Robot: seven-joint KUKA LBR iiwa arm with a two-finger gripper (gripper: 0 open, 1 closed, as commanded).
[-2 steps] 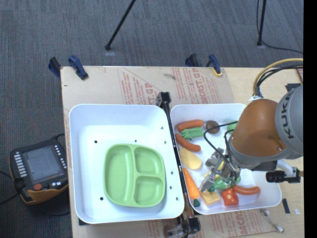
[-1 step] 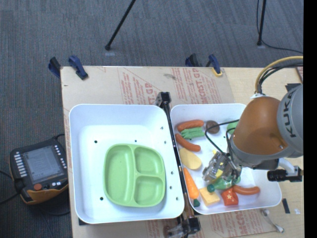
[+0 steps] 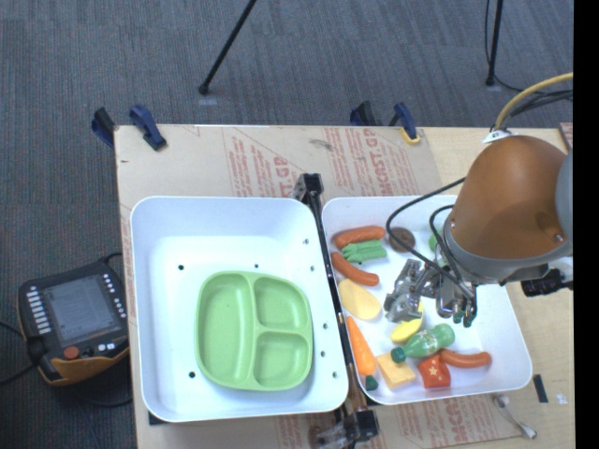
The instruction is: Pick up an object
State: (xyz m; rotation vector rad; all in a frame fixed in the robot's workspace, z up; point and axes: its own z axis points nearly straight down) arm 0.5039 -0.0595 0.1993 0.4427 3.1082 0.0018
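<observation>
Nearest me, along the front of the right bin (image 3: 520,370), lay a red pepper piece (image 3: 432,371), a cheese wedge (image 3: 396,371), a sausage (image 3: 465,358) and a carrot (image 3: 360,343). Just behind them I had a green bottle (image 3: 426,341) and a small yellow piece (image 3: 405,330), and right above those hung my pincer (image 3: 429,293), low over the pile. I couldn't tell how it stood, and I saw nothing lifted. By my read, the pick was not yet made: descent, closing and lift all remained. Farther back sat two more sausages (image 3: 358,236) and green beans (image 3: 364,251). In the left bin (image 3: 159,223) lay a green divided plate (image 3: 254,329).
</observation>
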